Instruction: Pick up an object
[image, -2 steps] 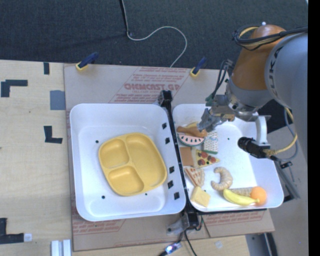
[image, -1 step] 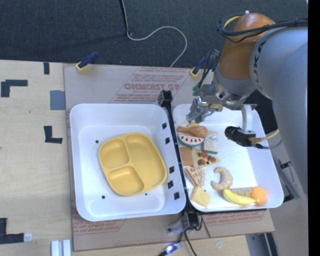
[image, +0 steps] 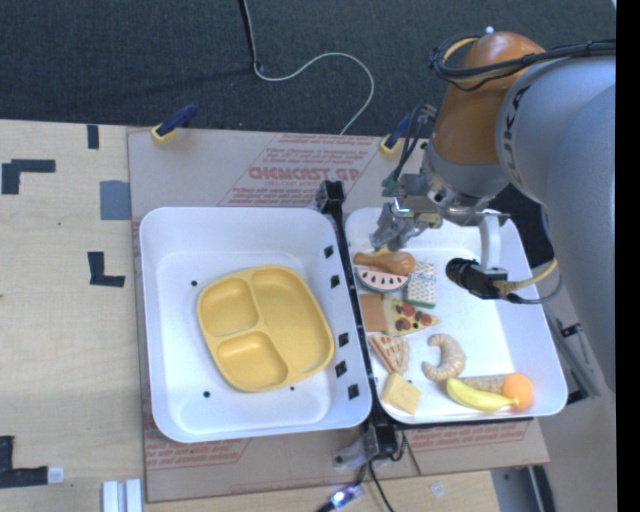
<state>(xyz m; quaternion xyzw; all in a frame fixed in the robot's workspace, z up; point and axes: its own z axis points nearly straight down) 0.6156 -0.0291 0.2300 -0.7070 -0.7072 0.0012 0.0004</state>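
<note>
— Toy food (image: 425, 330), that's the lot to pick from, and it all lies in the right bin (image: 530, 345). Where does it sit in there?

— Mostly along the left wall. A watermelon slice (image: 381, 278) lies near the top with a hot dog (image: 386, 262) just above it, touching. Below come a pizza slice (image: 410, 320) and a second wedge (image: 390, 351), then a pale cheese block (image: 402, 393) at the near corner.

— And further right?

— A shrimp (image: 445, 356) curls in the middle of the floor. A banana (image: 476, 396) lies along the near wall with an orange (image: 516, 391) touching its right end.

— Where is the gripper (image: 393, 230)?

— Over the far left corner of that bin, just above the hot dog, hanging from the grey arm (image: 560, 110) with its orange band (image: 480, 95). The fingers point down and left. I see nothing between them, but how wide they stand I cannot tell; they blur against the bin wall.

— The other bin?

— The left bin (image: 165, 300) bears a yellow divided plate (image: 265, 327), lying flat and turned at an angle. Both bins rest on a cardboard sheet (image: 260, 170), with a white cable (image: 310, 65) looping on the dark floor beyond.
</note>
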